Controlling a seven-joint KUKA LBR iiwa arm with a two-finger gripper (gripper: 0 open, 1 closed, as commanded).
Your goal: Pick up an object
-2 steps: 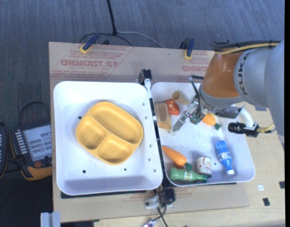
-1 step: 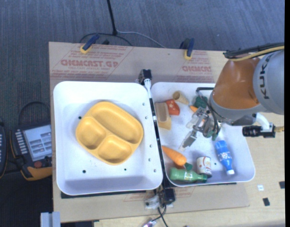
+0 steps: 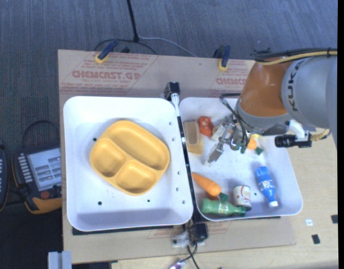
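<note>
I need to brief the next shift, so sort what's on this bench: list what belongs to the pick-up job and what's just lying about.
Belongs to the job:
gripper
right bin
carrot
green bottle
blue bottle
small can

Just lying about:
yellow divided tray in the left bin
handheld pendant
clamps

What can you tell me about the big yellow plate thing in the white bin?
The yellow plate is a rounded tray that looks like smooth plastic, split by raised ridges into three sections: one wide section along the upper side and two smaller ones below. It lies flat and face up, turned at a slant, near the middle of the left white bin. It rests on the bin's floor and touches nothing else. All three sections hold nothing.
</note>
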